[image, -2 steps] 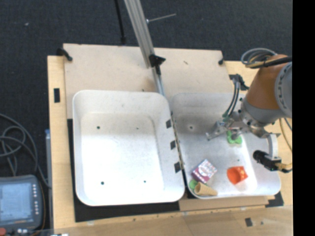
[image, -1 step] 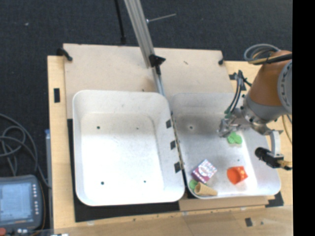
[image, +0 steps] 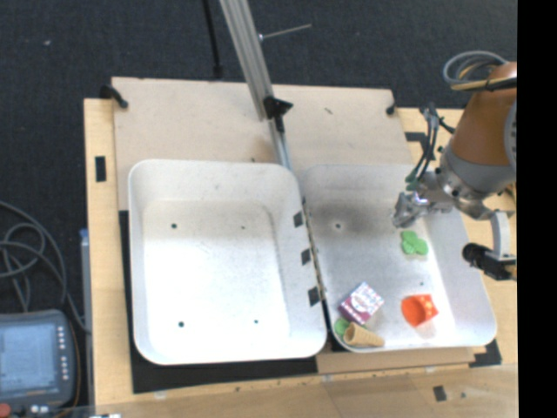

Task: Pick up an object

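The right bin [image: 348, 216] holds a green lumpy object [image: 414, 246], an orange-red cup-like object [image: 419, 309], a purple and white box [image: 361, 302] and a tan cone [image: 364, 336] with a small green piece [image: 340, 326] beside it at the near rim. My gripper [image: 406, 213] hangs over the right bin's far right part, just above and left of the green object. Nothing shows between its fingers.
The left bin [image: 218, 259] lies beside the right one. A slanted metal pole [image: 248, 50] rises from the bench behind the bins. A grey pendant [image: 30, 355] with cables sits off the bench at the lower left.
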You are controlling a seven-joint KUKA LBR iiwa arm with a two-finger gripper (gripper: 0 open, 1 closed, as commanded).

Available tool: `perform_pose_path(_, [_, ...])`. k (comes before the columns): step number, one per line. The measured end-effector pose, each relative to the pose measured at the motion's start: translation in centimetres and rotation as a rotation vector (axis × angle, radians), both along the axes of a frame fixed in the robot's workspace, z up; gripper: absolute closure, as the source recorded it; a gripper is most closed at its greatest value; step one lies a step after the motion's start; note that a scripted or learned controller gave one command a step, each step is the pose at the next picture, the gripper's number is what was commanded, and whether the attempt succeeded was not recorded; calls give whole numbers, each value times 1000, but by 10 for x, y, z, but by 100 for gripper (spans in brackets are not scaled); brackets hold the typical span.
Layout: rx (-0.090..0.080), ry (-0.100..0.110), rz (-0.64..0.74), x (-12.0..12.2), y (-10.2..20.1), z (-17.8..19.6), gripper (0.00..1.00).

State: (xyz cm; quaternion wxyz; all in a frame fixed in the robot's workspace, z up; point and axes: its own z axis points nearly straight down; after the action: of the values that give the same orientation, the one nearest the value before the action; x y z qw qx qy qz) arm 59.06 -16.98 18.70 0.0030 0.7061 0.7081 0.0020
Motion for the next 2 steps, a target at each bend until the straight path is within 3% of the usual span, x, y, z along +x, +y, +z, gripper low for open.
perform_pose_path(1, [0,0,1,2,-1,47,100])
perform_pose_path(2, [2,7,2,-15,44,44,100])
